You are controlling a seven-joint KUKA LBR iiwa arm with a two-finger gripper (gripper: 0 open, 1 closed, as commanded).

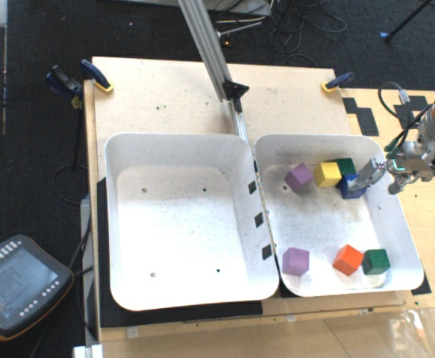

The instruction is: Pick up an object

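Bench carries two white bins; right bin [396, 222] holds the cubes. Gripper [368, 174] sits at the blue cube [349, 187], just beside the yellow cube [327, 174]; finger state: cannot tell. Advice: straddle blue alone, avoiding yellow.

One fixed overhead camera, slanted down (arm side right) onto both bins [180, 155].

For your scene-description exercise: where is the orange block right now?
The orange block lies near the right bin's front edge, touching the green block.
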